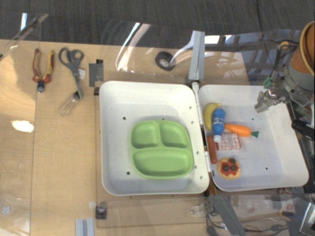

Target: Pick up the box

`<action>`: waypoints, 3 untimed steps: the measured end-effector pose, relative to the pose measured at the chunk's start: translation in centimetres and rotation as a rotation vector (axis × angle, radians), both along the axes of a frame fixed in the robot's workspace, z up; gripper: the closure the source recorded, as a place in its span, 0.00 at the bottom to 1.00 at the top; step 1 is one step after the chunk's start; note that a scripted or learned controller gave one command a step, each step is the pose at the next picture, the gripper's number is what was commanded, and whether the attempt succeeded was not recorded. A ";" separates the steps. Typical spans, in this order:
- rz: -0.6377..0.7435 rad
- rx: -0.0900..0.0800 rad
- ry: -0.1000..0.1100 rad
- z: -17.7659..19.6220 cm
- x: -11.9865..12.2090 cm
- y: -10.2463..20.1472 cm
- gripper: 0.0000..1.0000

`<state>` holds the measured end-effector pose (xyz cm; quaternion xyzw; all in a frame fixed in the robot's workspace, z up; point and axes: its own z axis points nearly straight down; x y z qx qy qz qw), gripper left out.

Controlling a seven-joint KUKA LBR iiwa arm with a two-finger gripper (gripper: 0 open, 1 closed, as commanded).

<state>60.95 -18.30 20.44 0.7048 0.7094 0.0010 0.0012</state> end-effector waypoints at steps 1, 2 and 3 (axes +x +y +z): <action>0.163 0.000 -0.001 -4.3 0.2 7.8 0.00; 0.265 -0.001 -0.004 -1.7 -7.1 7.2 0.00; 0.218 -0.007 -0.027 -9.7 -5.4 7.7 0.00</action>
